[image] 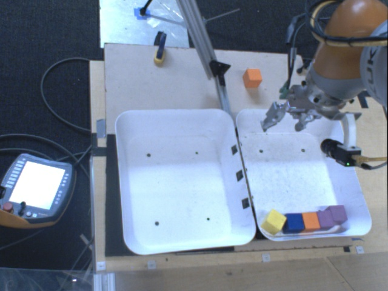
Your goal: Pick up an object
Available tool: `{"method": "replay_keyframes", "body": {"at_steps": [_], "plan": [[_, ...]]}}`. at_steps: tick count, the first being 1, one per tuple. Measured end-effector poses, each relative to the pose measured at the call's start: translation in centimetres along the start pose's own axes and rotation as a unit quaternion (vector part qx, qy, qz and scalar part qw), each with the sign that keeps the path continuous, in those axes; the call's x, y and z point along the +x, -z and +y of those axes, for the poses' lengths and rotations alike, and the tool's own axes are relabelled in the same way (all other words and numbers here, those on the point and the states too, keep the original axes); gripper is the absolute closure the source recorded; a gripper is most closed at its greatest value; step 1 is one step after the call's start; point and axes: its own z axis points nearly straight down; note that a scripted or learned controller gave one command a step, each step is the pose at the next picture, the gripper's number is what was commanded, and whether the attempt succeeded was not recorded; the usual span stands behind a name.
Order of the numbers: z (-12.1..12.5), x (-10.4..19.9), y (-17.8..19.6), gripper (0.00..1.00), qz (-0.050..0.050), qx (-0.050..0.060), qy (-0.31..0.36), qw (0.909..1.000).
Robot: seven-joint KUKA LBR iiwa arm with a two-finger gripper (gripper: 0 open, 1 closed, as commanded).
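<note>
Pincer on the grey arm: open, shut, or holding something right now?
Pincer: open, nothing between its fingers, hovering over the far edge of the right shallow white bin, well away from the row of small cubes at the bin's near edge.

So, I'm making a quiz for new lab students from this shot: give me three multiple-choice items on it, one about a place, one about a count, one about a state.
1. Where do the cubes in the right bin lie?
A. along its near edge
B. in its far corner
C. at its centre

2. How many cubes lie in that bin?
A. two
B. three
C. four

3. What does the gripper hold?
A. the orange cube
B. nothing
C. the yellow cube

Answers:
1. A: the yellow cube, blue cube, orange cube and purple cube form a row along the near rim.
2. C: four cubes make up that row.
3. B: the fingers hang spread above the bin's far edge with only air between them.
</note>
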Motion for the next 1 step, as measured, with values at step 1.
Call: {"method": "replay_keyframes", "body": {"at_steps": [1], "plan": [[-4.34, 0.89, -7.95, 0.0, 0.0, 0.001, 0.001, 1.0]]}}
